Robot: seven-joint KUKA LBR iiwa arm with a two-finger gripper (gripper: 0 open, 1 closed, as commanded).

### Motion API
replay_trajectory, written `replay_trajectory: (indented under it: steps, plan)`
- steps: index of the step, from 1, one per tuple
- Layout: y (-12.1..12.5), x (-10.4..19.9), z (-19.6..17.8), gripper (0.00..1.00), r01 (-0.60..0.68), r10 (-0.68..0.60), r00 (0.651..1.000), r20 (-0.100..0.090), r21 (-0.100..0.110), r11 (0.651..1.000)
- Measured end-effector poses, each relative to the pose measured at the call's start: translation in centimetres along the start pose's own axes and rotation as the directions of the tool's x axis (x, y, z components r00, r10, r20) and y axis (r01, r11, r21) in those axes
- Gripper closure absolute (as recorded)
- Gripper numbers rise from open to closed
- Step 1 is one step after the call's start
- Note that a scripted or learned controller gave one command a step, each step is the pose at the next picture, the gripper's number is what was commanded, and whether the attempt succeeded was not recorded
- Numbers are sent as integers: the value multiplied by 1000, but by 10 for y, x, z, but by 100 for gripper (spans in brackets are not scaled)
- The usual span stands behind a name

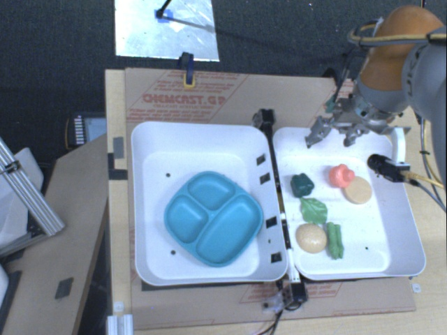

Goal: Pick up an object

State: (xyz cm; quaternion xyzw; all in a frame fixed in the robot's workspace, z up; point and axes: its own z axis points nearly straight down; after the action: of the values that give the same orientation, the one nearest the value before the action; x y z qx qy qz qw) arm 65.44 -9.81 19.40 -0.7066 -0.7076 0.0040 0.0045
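While it hangs over the far rim of the right bin (401, 253), the hand (334, 135) has its two fingers spread apart, with nothing between them and nothing touching them. White bin floor lies open beneath and just in front of it, and the divider between the bins runs to its left. Nearer the camera sit the objects, all apart from the hand: a dark green piece (302, 184), a pink piece (341, 176) touching a tan disc (358, 190), a light green leaf (314, 209), a beige round piece (311, 237) and a green pod (335, 240). The left bin (150, 145) holds a blue sectioned plate (213, 217), on the cardboard-covered table (230, 93).
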Motion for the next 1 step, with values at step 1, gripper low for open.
replay_trajectory:
  steps: [1]
  plan:
    - [3, 0, -9, 0, 2, -2, 1000, 1, -13, 1000]
